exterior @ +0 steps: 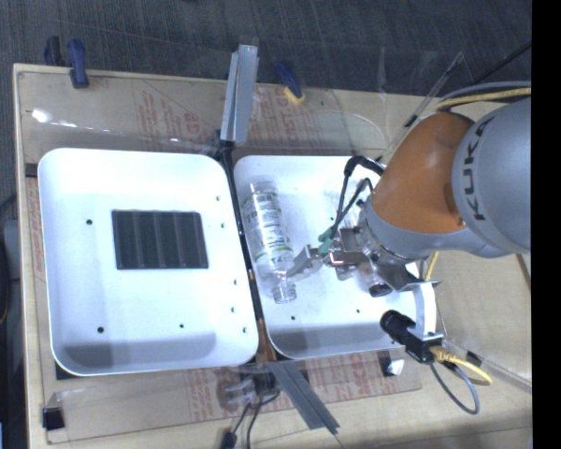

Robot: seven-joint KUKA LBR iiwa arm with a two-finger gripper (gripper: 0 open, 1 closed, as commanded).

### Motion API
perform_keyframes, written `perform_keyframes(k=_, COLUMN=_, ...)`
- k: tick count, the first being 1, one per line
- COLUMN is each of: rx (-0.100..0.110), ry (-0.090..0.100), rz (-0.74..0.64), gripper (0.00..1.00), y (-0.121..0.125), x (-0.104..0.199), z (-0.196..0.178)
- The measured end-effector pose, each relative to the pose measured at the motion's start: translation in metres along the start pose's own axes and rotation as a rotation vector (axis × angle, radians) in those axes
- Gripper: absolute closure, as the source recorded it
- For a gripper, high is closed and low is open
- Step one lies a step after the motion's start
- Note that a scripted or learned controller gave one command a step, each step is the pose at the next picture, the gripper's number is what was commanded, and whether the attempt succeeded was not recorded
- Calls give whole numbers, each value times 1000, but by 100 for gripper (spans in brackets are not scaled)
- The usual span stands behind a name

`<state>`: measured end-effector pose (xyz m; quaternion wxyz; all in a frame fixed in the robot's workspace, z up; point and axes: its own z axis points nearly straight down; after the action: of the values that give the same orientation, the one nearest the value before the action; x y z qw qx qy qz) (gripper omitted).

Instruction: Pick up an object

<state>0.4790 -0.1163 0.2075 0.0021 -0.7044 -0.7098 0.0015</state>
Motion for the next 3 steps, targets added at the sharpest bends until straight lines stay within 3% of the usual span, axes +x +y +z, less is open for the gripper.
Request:
perform_keyframes(k=1, rx=-2, ry=-1, rz=-68, gripper=0, y=75, x=-17, z=116)
perform_keyframes(k=2, rx=-7, ry=-3, rz=-322, gripper=0, y=179, x=-27, z=114)
perform_keyframes(k=3, rx=-2, ry=-1, rz=-442, gripper=0, y=139, x=-24, z=115)
